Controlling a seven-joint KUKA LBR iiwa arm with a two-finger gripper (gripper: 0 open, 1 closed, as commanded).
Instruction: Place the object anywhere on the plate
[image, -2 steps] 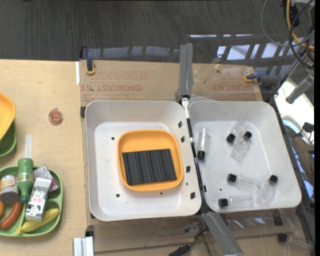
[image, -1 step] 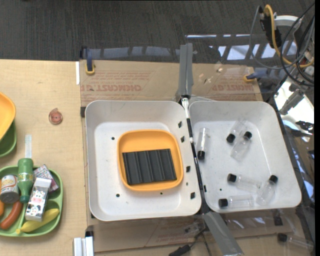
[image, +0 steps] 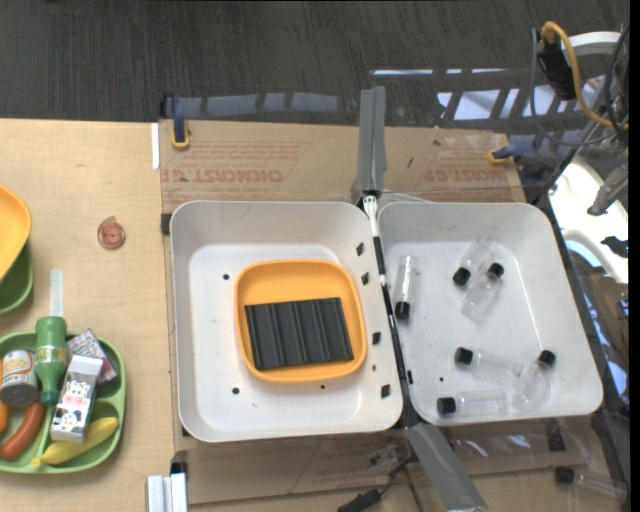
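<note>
Cardboard (image: 250, 165) under both bins reads mirrored "CHEMCAST".

We are seeing part of the arm (image: 600, 120) at the upper right of the frame, near the right edge, as pale curved shapes with a yellow cable looping across them. We cannot make out its wrist or jaws.

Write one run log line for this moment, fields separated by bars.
stage: before pick | orange plate: left bin, dark ridged insert | clear vials: right bin, scattered | on plate: no vial
</note>
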